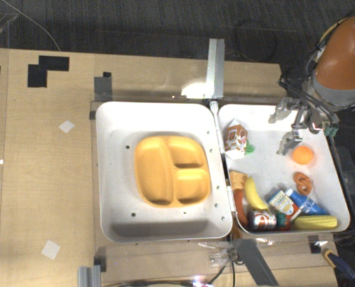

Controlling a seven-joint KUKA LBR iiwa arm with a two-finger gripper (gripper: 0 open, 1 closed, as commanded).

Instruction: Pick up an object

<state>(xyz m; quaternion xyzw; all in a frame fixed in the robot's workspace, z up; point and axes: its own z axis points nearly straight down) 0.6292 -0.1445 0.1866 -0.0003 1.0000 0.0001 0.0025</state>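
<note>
end effector (291, 130) above right bin (336, 160) | orange ball (303, 155) beside | labels unreadable

Counter (40, 178): pale wood-grain panels with visible seams between boards. Black rectangular marks (46, 69) at its far left corner; two small pale square tags (66, 126) lie on the left panel. Beyond the far edge, dark grey carpet floor (135, 11) with thin cables (22, 17) trailing across it. A metal upright bracket (216, 67) stands at the far edge. Even overhead light, bright glare patch beside the bracket.
</note>
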